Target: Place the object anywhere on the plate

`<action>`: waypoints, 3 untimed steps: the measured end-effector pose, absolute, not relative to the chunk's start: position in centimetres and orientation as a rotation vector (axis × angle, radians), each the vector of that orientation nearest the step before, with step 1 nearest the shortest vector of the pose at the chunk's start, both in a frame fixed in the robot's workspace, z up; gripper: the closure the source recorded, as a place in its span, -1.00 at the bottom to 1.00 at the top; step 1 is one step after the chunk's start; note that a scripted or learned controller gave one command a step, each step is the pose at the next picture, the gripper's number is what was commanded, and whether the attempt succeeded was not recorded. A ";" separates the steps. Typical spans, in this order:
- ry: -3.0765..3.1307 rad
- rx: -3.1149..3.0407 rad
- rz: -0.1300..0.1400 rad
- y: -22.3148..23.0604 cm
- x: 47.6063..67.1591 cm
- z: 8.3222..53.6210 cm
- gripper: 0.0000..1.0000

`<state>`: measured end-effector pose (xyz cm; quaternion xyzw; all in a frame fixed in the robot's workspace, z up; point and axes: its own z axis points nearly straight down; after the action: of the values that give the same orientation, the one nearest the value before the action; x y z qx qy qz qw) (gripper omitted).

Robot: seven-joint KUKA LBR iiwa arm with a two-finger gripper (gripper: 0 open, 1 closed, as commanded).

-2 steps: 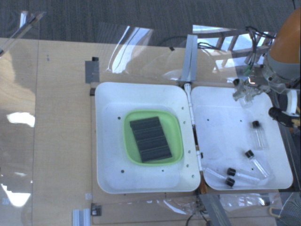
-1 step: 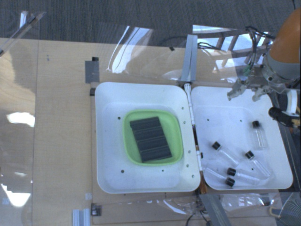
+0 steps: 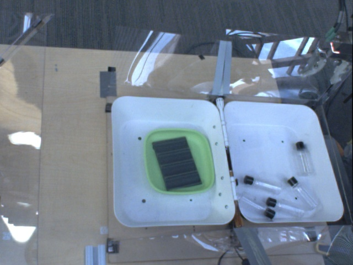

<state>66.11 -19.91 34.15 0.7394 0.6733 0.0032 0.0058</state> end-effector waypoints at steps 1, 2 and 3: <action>1.980 2.425 0.010 -20.0 60.9 38.2 -1.00; 1.930 2.466 0.009 -19.5 58.8 39.0 -1.00; 1.710 2.623 0.011 -19.8 58.9 43.7 -1.00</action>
<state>58.88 -19.80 43.70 0.8377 0.5460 0.0034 0.0053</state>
